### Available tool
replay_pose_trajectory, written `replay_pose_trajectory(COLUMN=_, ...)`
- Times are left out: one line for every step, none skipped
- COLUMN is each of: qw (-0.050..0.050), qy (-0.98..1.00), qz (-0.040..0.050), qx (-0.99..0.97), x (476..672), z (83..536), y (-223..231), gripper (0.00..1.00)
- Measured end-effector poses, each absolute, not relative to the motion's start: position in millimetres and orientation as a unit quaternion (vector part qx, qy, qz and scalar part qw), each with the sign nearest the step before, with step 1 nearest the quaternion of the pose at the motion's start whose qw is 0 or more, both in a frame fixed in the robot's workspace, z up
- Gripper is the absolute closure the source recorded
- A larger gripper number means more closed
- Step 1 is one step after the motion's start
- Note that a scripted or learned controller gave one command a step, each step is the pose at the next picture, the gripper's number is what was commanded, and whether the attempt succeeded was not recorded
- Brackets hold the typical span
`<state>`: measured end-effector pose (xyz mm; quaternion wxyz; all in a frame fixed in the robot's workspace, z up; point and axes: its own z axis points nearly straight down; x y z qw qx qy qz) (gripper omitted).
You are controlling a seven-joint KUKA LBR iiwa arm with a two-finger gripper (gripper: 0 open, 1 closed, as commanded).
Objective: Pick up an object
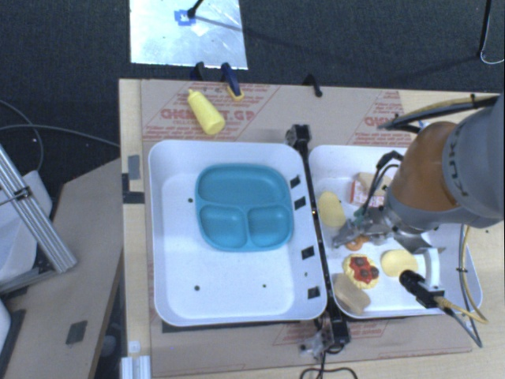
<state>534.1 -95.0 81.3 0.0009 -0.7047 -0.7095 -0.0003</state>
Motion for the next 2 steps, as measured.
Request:
replay_pose_trajectory(qw=-0.001, qy=-0.708, qz=-0.0011, qx=-0.706, x=535.4, z=95.1, y=-97.2, gripper=1.0)
replay_pose_trajectory(qw=-0.006, qy=-0.712, qz=-0.0062, qx=-0.702, x=628.3, z=191.3, y=-23.0, gripper=1.0)
